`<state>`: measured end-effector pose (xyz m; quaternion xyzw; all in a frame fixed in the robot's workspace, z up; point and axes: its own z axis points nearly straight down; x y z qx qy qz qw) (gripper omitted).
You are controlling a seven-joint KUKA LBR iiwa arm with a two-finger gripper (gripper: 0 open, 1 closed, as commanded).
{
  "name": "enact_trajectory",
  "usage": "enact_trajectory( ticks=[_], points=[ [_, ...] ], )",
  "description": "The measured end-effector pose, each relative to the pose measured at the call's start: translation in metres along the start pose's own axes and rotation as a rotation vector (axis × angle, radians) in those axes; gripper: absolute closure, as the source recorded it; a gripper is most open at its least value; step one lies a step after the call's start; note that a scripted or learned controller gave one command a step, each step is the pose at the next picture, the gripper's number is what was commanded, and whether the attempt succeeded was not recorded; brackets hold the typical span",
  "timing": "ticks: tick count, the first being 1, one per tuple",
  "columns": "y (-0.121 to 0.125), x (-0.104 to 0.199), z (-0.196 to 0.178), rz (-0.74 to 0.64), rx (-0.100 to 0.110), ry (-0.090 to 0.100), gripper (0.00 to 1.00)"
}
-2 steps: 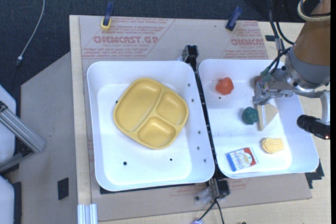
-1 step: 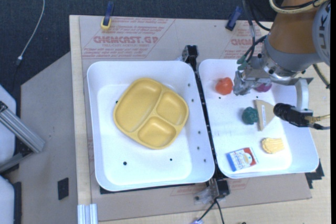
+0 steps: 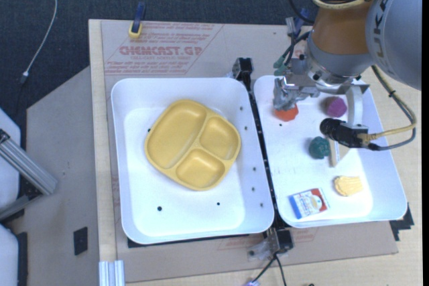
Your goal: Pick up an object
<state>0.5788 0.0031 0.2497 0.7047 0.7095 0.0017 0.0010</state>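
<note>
Over the right-hand bin (image 3: 385, 201) hangs the pincer (image 3: 287, 98), low in the far left corner, right above a small orange-red object (image 3: 288, 114) that peeks out just beneath it. Whether the fingers are spread or pressed together cannot be told from this slant, and nothing shows the orange piece actually between them.

So the likely target sits at the bin's far end, close to the wall that divides the two bins. Nearby lie a purple ball (image 3: 334, 106), a teal lump (image 3: 319, 147), a yellow ridged piece (image 3: 348, 185) and a small red-and-blue packet (image 3: 308, 202), all apart from one another. The left bin (image 3: 127, 164) carries a yellow divided tray (image 3: 193, 143).

The risks from here, as a judgement: the orange object is small and looks rounded, so a slightly off-centre closure could squirt it sideways instead of trapping it. It is also near the bin wall, so one finger might catch the rim or wall and stop short. And if the pincer comes down too shallow, it would shut on air above the object; too deep, and the tips press against the bin floor.
</note>
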Motion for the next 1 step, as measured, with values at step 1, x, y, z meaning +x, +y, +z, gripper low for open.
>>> enact_trajectory(
  ticks=[1],
  points=[
    [0.0283,0.0497,0.0008,0.001,0.0,0.0,1.0]
  ],
)
